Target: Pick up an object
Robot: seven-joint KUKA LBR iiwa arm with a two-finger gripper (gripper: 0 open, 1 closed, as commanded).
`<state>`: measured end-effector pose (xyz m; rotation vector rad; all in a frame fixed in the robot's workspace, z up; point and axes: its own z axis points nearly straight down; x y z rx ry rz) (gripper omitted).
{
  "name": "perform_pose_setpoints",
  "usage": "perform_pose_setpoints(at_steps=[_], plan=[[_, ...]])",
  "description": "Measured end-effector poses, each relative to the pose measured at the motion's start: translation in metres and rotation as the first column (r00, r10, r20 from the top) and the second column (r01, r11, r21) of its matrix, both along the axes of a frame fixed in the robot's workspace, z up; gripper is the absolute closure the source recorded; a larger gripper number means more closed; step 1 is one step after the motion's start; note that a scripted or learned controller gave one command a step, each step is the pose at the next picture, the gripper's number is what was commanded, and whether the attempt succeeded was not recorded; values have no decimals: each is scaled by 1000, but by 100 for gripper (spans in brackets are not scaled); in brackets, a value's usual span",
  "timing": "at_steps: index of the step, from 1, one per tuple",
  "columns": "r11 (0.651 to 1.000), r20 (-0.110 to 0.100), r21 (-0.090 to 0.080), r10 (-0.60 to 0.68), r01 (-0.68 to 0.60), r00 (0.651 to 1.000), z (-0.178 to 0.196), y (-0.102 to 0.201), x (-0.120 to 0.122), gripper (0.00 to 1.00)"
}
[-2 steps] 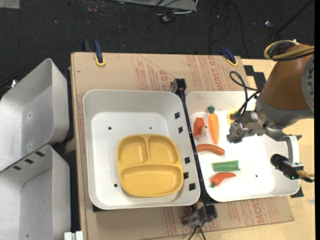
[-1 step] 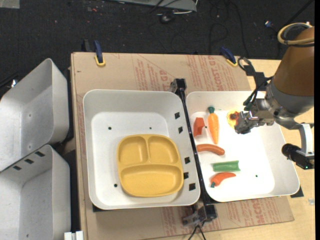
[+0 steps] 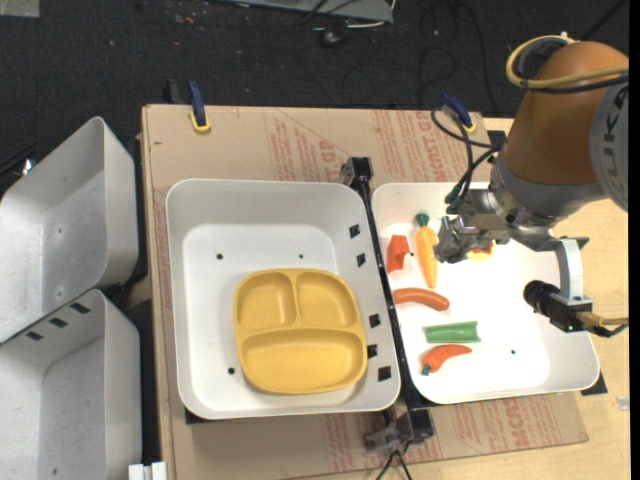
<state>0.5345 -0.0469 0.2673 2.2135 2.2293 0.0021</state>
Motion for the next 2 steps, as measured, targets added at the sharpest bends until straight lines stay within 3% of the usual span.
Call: perform_pose_setpoints(at_steps=[2], plan=[[1000,-4,0,0,0,1000,-19,111,17,100]])
